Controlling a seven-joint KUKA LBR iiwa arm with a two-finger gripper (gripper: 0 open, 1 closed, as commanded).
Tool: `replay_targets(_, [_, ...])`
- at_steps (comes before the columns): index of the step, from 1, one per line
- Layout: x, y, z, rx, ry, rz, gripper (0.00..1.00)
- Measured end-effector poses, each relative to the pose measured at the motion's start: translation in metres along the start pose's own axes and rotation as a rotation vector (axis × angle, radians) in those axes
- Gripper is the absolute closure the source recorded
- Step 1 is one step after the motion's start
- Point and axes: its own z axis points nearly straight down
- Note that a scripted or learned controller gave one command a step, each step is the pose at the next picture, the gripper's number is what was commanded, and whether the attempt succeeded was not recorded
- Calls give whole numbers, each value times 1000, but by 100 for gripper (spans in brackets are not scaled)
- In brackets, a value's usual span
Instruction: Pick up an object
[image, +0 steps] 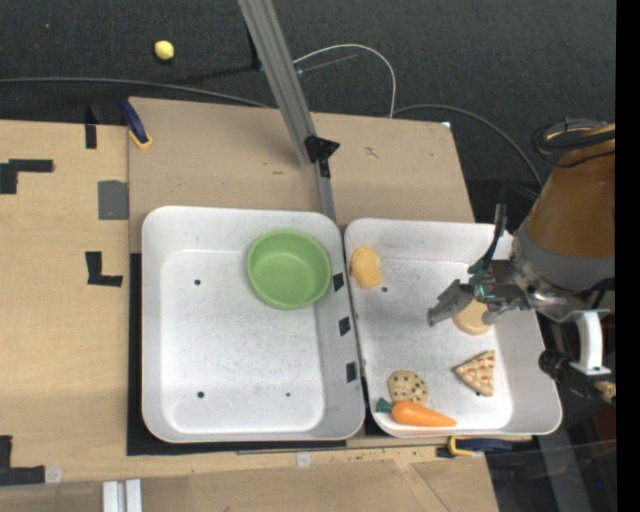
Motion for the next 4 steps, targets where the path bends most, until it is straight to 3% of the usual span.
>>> replay_targets(1, [0,0,0,0,0,0,0])
replay_targets(3, [8,-1,125,7,1,2,0])
replay_targets(4, [8,-1,150,0,-1,2,0])
